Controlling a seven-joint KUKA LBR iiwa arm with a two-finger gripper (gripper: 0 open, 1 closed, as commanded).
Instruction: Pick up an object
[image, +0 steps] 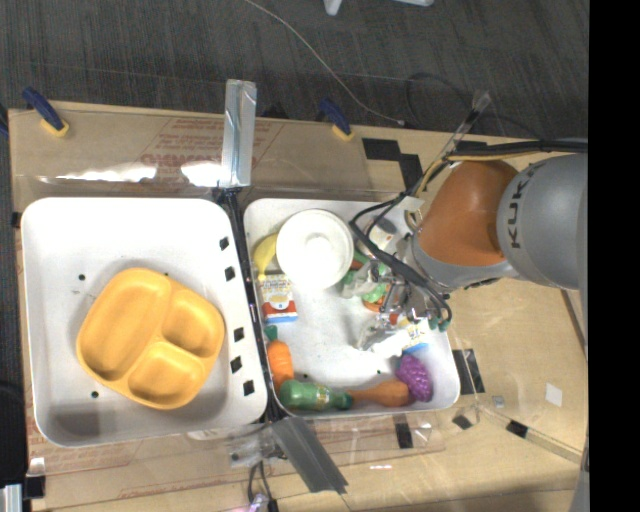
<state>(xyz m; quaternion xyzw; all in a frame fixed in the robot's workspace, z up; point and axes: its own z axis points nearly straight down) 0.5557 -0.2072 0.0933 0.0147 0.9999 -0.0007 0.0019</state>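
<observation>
My gripper (383, 325) hangs low in the right bin (330, 350), at its right-hand side, under the orange-banded wrist. Just below it lie purple toy grapes (415, 375) and an orange toy carrot (380, 394) along the bin's near wall. A green toy vegetable (312, 397) and a small orange toy (279, 359) sit at the near left corner. A white round lid or bowl (315, 248) rests at the far side, with a yellow banana (264, 254) and a small red-labelled carton (278, 299) beside it. Small green and red items (368, 287) lie partly under the wrist.
The left bin (50, 250) holds a yellow sectioned plate (150, 335). A metal divider clamp (239, 130) stands between the bins at the far edge. Cables run from the wrist over the right bin's far right corner.
</observation>
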